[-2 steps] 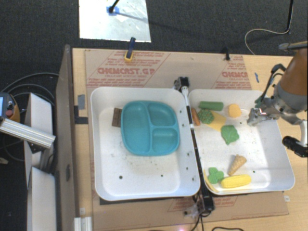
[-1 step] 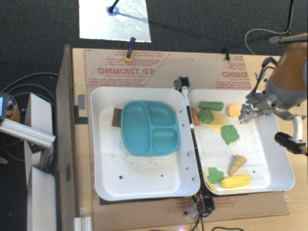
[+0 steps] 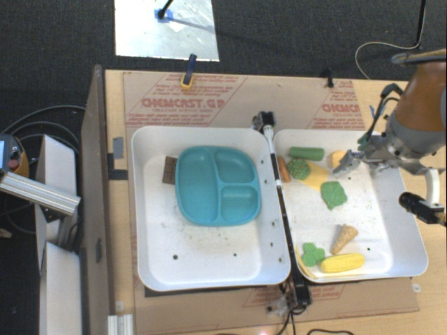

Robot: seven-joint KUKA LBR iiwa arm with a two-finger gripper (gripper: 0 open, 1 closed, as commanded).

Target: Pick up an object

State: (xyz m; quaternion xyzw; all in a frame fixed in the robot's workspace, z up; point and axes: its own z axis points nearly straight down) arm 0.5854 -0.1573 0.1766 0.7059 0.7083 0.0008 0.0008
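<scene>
You're looking at smooth matt plastic — the teal tray and white bins — on a printed cardboard-faced worktop.

Toy foods loose, R bin

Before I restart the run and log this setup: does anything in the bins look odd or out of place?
One thing: a small brown block in the left bin lies tucked partly under the teal divided plate's left edge. The toy foods in the right bin lie loosely scattered, nothing spilled.
</scene>
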